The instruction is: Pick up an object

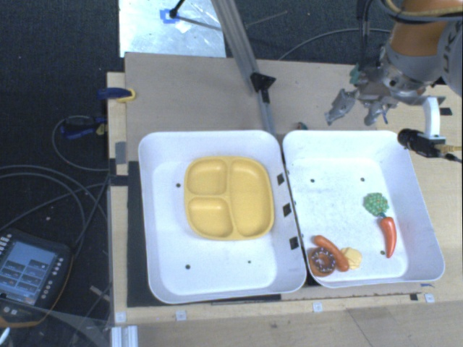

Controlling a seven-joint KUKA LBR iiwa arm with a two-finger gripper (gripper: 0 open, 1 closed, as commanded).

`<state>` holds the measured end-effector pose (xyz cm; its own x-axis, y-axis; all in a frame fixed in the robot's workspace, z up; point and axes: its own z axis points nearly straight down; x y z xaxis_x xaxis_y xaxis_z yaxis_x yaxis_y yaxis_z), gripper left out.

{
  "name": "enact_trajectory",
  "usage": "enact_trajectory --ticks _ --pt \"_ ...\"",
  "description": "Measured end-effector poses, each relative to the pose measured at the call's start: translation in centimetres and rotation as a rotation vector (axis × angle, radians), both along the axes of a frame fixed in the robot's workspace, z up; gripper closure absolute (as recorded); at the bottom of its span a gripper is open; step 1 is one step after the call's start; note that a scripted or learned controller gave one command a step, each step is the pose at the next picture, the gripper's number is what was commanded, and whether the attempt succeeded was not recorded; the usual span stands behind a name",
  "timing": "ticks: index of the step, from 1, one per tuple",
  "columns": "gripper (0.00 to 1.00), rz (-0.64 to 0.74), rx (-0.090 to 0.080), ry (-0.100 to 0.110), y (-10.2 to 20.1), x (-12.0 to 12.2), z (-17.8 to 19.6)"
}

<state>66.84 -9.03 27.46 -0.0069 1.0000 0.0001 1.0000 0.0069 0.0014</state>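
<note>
Camera view looks down at a slant on a desk (188, 92) carrying two shallow white bins side by side. The left bin (155, 194) fills the lower middle of the frame and holds a yellow divided plate (230, 197), lying flat near the bin's centre with its three compartments facing up. The right bin (340, 186) sits just beside it, the two rims touching along the middle of the frame.

The small objects are all gathered in the lower right part of the right bin. A green broccoli piece (375, 204) lies near the bin's right wall, and a toy carrot (388, 236) sits just below it, its leafy end close to the broccoli and its tip pointing toward the bottom of the frame. Toward the bin's lower edge, a sausage (330, 251) lies at a slant, with a chocolate donut (320, 262) touching its lower left side and a pale yellow piece (352, 257) touching its right end.

The arm (427, 20) comes in at the upper right of the frame, its orange band visible above the grey wrist. The gripper (357, 110) hangs over the desk just beyond the top rim of the right bin, well apart from the objects. Its jaws stand spread wide, with nothing between them.
</note>
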Motion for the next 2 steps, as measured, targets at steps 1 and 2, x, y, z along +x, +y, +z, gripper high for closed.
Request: enact_trajectory --ticks 1,2 --pt "0.0 0.0 0.0 0.0 0.0 0.0 0.0" --pt "0.0 -0.001 -0.001 0.003 0.0 0.3 -4.2"
